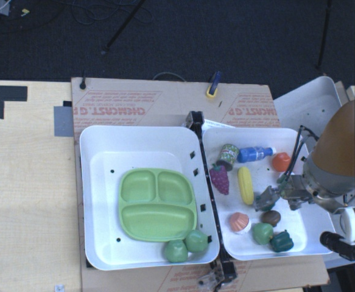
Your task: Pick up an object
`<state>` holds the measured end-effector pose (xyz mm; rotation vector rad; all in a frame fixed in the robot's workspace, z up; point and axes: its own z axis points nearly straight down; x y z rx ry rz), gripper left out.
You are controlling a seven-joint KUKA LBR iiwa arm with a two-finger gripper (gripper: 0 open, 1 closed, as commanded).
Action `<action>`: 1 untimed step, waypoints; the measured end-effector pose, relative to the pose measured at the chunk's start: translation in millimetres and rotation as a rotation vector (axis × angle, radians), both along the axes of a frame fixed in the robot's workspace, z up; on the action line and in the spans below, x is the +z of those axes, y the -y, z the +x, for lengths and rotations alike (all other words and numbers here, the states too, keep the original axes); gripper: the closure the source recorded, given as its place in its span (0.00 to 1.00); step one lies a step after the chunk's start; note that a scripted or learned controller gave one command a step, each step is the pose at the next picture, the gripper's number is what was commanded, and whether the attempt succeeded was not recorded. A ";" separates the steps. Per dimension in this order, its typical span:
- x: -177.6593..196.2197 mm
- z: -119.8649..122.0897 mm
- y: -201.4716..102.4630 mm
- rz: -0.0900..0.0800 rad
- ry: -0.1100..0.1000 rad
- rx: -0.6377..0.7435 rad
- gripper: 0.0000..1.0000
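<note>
Reaching in from the right, the grey arm (pixel 329 175) hung over the right bin (pixel 290 251), its gripper (pixel 268 198) low over the bin floor just above a brown kiwi-like fruit (pixel 271 218). Gripper state: cannot tell, nothing seen lifted in it.

Right bin contents: small can with green label (pixel 228 154) near the top, blue bottle (pixel 254 154) lying on its side just beside it, orange-red tomato-like fruit (pixel 281 161) to the right of the bottle. Purple grape bunch (pixel 219 179) near the bin's left wall, yellow corn cob (pixel 245 185) beside it, running top to bottom. Lower down, a pink-and-white round toy (pixel 239 222), a light green round fruit (pixel 262 233) and a dark green pepper (pixel 282 242), the last two touching; the kiwi-like fruit sat right above them.

Left bin (pixel 98 157) held a light green divided tray (pixel 157 204), three compartments, lying flat. Two green apple-like fruits (pixel 186 246) sat at the tray's lower right corner, touching each other, close to the bin's front wall.

Both bins rested on a cardboard sheet (pixel 134 105) with red print; a blue-and-yellow clamp (pixel 213 85) sat at its far edge.
</note>
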<state>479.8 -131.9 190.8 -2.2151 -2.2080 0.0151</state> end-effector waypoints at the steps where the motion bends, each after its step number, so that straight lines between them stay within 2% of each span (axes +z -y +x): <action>1: 6.9 3.1 0.3 -0.003 0.015 0.003 0.00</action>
